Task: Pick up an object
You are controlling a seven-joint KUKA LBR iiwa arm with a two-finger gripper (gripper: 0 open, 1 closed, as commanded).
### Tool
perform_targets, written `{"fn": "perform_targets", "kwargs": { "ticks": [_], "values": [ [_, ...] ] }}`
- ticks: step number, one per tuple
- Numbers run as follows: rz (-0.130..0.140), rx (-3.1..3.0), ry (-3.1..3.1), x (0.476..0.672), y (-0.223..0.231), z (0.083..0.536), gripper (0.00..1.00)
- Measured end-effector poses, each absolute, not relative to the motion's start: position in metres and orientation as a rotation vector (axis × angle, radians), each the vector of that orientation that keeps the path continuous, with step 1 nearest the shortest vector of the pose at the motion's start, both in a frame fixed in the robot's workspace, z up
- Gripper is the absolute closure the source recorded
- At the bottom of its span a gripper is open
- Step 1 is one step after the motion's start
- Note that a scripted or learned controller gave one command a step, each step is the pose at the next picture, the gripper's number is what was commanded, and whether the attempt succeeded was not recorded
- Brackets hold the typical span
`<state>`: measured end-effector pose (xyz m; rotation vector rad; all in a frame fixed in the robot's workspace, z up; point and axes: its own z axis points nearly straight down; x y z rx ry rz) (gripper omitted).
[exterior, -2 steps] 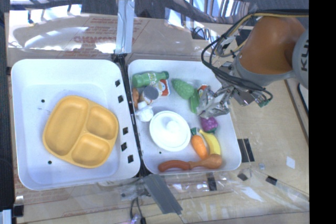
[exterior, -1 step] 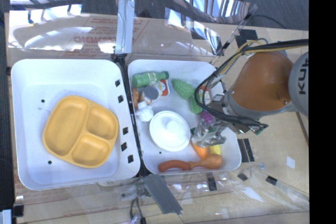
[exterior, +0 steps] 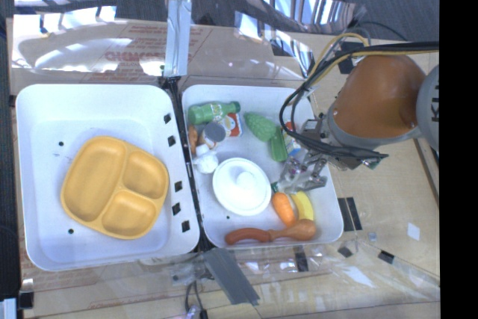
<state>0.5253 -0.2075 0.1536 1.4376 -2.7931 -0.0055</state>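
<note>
The right bin [exterior: 193, 97] holds several toy foods: a green bottle [exterior: 212, 112], a green leafy piece [exterior: 261, 126], a white bowl [exterior: 241, 186], a carrot [exterior: 283, 208], a banana [exterior: 303, 205] and a sausage [exterior: 246, 236] beside a brown piece [exterior: 300, 230]. My gripper [exterior: 302, 174] hangs low over the bin's right side, just above the carrot and banana. Nothing shows between its fingers.
The left bin [exterior: 33, 104] holds a yellow divided tray [exterior: 113, 186]. Small items, one white [exterior: 205, 161] and one grey [exterior: 214, 132], lie by the wall between the bins. The arm's orange band [exterior: 377, 97] and cables overhang the right bin's right wall.
</note>
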Motion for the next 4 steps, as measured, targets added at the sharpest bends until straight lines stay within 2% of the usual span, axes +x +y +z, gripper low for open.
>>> {"fn": "perform_targets", "kwargs": {
  "ticks": [1, 2, 3, 4],
  "values": [
    [0.011, 1.228, -2.902, 0.492, -0.123, 0.099, 1.00],
    [0.001, 1.296, -2.863, 0.508, -0.175, 0.140, 1.00],
    [0.000, 1.182, -2.912, 0.565, -0.209, 0.177, 1.00],
    [-0.009, 1.667, -2.658, 0.514, -0.181, 0.133, 1.00]
  ]
}}
